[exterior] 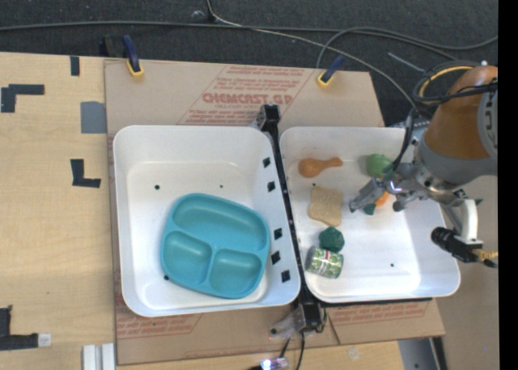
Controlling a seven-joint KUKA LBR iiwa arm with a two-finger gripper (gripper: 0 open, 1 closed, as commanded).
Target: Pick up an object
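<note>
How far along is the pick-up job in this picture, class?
Done: the arm has reached into the right bin. In hand: the gripper sits low beside the green object, with nothing seen held. Left: grasp and lift one; the toast, the can and the orange piece lie untouched.

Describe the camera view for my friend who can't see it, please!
A grey robot arm reaches from the right, its tool low over the right white bin, near a green object. That bin also holds a tan square, an orange piece and a small can; the left bin holds a blue tray.
</note>
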